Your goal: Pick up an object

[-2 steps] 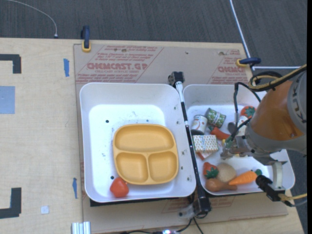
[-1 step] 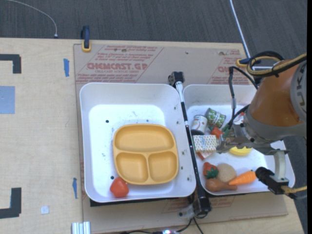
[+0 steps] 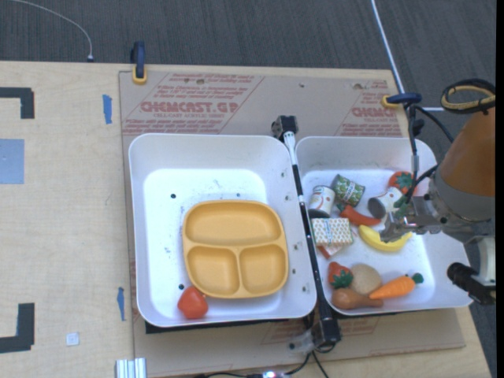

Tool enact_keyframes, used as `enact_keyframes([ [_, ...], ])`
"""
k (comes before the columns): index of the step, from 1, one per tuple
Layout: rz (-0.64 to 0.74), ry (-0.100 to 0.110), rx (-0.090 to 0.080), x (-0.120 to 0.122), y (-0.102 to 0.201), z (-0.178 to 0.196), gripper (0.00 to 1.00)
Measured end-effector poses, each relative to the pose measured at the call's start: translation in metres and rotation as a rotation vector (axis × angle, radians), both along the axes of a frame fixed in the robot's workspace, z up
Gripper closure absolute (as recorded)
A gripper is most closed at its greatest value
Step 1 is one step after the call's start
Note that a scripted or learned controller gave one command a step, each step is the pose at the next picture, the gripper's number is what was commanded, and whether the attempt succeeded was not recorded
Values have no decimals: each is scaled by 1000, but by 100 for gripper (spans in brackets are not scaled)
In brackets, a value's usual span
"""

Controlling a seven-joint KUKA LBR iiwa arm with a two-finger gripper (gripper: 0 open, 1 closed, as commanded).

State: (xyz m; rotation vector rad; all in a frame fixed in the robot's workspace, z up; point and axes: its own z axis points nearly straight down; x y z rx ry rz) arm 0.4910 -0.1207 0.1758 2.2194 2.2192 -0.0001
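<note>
My gripper (image 3: pixel 396 225) hangs low over the right bin (image 3: pixel 441 294), directly above a yellow banana (image 3: pixel 384 242), which it partly covers. I cannot make out any object held in it. Around it lie a green can (image 3: pixel 347 189), a small silver can (image 3: pixel 320 199), a patterned box (image 3: pixel 331 232), a thin orange piece (image 3: pixel 361 216) and a red-and-green fruit (image 3: pixel 401 181). Nearer the front of the bin sit a carrot (image 3: pixel 394 287), a tan round item (image 3: pixel 365 276) and a red strawberry-like piece (image 3: pixel 339 274).
The left bin (image 3: pixel 157 211) holds a yellow divided plate (image 3: pixel 235 248) and a red tomato (image 3: pixel 193 303) at its front corner. A black divider clamp (image 3: pixel 285 126) stands between the bins. The arm's grey body (image 3: pixel 472 179) covers the right bin's right side.
</note>
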Motion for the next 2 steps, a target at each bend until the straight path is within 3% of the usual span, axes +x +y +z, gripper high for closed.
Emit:
enact_keyframes([
  [1,1,3,4,-11,28,-4,100],
  [2,1,0,2,-11,27,-2,100],
])
